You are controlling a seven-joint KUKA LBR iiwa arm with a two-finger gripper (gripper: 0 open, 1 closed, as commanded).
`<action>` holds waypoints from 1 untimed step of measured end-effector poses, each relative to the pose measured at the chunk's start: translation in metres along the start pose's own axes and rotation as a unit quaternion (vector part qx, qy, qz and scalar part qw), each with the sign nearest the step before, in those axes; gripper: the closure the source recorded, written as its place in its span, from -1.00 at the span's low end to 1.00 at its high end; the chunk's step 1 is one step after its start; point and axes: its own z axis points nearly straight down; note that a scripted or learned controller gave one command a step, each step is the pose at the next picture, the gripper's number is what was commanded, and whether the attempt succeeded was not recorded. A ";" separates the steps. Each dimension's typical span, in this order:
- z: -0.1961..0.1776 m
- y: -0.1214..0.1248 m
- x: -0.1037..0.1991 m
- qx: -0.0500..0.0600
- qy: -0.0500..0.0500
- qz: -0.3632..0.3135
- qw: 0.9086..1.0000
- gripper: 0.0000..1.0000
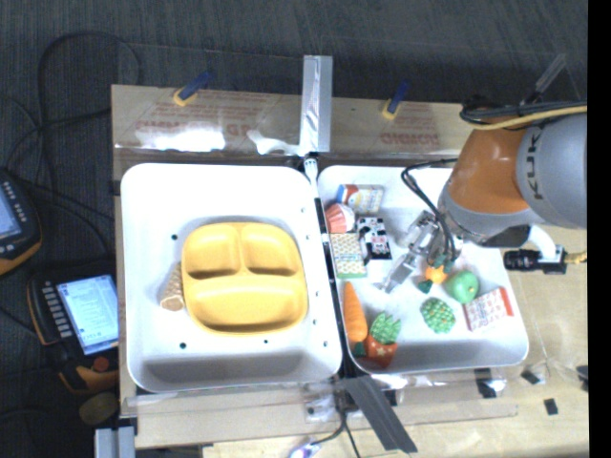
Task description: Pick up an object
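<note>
Nothing is lifted yet, we judge: our jaws (409,260) hang low in the right bin (516,337), spread apart and bare (grasp and lift remain), the green apple (463,286) just right of them, untouched.

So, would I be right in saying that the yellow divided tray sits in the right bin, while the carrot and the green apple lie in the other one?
Not quite: the yellow divided tray sits in the left bin, not the right one. The camera view shows it there, while the carrot and the green apple lie in the other one, the right bin, as you said.
</note>
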 end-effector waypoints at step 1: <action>0.002 0.032 -0.056 0.003 0.002 -0.060 0.998 -1.00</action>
